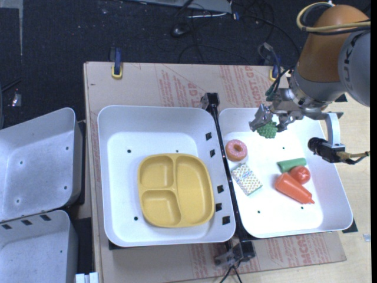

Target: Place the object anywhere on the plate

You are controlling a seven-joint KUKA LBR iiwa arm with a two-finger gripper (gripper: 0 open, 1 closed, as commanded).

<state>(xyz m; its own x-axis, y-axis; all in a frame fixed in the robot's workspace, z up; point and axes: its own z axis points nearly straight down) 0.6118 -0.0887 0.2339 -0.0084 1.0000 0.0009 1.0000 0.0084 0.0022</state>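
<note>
A bumpy green broccoli toy (269, 130) sits pinched in the claw (270, 121), up at 12 o'clock in the right bin (336, 214). At its 7 o'clock lies a round pink donut (236, 150), then a flat checked packet (247, 178). At 4 o'clock are a green block (291, 164), a shiny red tomato (300, 174) and a pointy orange carrot (293, 188). The smooth yellow plate (175, 189), with three parts, lies in the left bin (118, 217).

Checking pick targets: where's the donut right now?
The pink donut lies in the right bin, near its left wall, just above the patterned packet and below-left of the gripper.
</note>
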